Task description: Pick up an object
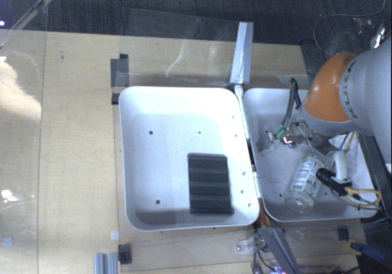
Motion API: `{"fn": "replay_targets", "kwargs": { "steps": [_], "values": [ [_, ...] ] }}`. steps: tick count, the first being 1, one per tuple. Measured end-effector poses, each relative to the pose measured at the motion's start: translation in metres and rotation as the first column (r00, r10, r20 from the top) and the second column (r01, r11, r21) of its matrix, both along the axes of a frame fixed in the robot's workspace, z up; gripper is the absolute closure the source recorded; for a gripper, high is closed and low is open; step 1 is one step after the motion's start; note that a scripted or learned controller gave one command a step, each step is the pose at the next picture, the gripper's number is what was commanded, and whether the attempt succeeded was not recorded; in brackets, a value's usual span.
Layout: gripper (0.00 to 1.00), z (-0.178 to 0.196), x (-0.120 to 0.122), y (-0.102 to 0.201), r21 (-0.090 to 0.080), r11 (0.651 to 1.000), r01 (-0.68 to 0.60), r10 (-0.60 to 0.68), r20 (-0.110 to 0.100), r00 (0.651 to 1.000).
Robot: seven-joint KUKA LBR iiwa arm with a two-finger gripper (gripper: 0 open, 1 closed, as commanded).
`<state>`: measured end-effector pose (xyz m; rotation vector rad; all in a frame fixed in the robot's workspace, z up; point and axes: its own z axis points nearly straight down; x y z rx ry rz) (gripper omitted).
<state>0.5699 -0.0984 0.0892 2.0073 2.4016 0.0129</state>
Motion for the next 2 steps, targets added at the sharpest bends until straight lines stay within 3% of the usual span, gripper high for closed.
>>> {"fn": "replay_targets", "kwargs": {
  "steps": [1, 2],
  "values": [
    [0.0, -0.002, 0.073, 0.001, 0.001, 0.996, 0.094, -0.094, -0.005, 0.996],
    [0.0, 0.0, 0.008, -0.014, 0.0, 0.997, 0.079, -0.079, -0.003, 0.997]
  ]
}}
